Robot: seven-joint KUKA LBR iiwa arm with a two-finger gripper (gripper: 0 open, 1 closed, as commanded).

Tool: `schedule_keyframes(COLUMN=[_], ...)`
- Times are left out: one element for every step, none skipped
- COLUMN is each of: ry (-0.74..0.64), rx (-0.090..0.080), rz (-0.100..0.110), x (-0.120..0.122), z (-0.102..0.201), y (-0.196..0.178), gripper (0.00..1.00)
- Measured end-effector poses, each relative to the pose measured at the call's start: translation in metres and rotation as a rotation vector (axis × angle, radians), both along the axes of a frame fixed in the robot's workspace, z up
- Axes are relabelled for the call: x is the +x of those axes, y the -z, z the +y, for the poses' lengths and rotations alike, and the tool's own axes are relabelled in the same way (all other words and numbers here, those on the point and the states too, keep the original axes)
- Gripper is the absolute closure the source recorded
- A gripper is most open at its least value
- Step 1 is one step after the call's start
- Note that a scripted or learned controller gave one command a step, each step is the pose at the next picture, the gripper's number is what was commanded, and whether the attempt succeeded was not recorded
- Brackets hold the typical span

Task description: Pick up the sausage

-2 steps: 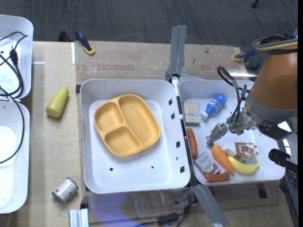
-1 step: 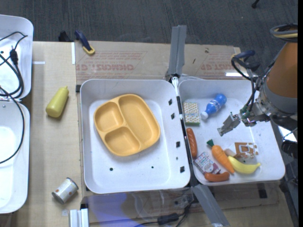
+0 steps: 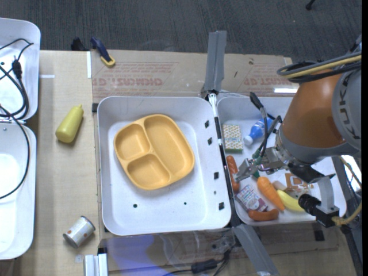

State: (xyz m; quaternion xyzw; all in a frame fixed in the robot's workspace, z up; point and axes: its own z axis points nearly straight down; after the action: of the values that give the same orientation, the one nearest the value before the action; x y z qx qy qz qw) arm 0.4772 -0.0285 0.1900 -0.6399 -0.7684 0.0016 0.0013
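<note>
The gripper (image 3: pixel 248 170) hangs low in the right bin (image 3: pixel 225 105), just beside the sausage (image 3: pixel 232 168) lying along that bin's left wall. Near it lie a carrot (image 3: pixel 268 192), a banana (image 3: pixel 291 201) and a blue bottle (image 3: pixel 256 132). The left bin (image 3: pixel 109 211) holds a yellow divided plate (image 3: pixel 153 151).

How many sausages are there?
2. One sausage lies by the right bin's left wall, next to the hand. Another sausage lies at the bin's front edge. The arm may hide more.
</note>
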Motion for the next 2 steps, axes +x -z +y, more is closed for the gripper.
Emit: schedule_keyframes(ry=[-0.064,-0.053], rx=[0.000,0.000], rz=[-0.001,-0.001], x=[0.000,0.000], z=[0.052,-0.017], y=[0.000,-0.001], gripper=[0.00,0.00])
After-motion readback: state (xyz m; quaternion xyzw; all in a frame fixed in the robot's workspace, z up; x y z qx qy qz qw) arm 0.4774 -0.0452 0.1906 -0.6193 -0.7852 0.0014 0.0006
